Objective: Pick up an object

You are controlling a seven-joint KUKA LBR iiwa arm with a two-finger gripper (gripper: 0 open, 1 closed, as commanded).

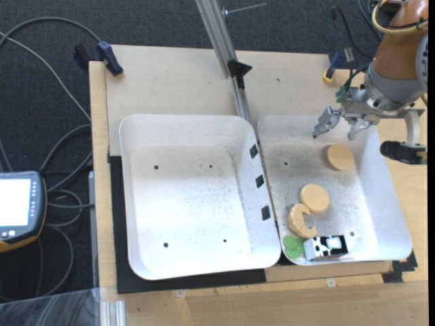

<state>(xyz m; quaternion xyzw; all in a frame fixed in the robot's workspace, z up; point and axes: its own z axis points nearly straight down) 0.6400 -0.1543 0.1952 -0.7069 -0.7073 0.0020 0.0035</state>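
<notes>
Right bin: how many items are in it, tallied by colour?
Right bin, with the gripper above its far end:
Tan: 3, round disc, second disc, curved piece
Green: 1, green piece
Black-and-white: 1, small box
Total: 5

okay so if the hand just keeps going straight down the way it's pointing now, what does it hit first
Probably the bare floor of the right bin, just beyond the upper tan disc. The hand is open and holds nothing. Depth is hard to judge from this slant, so it might clip that disc's far edge.
</notes>
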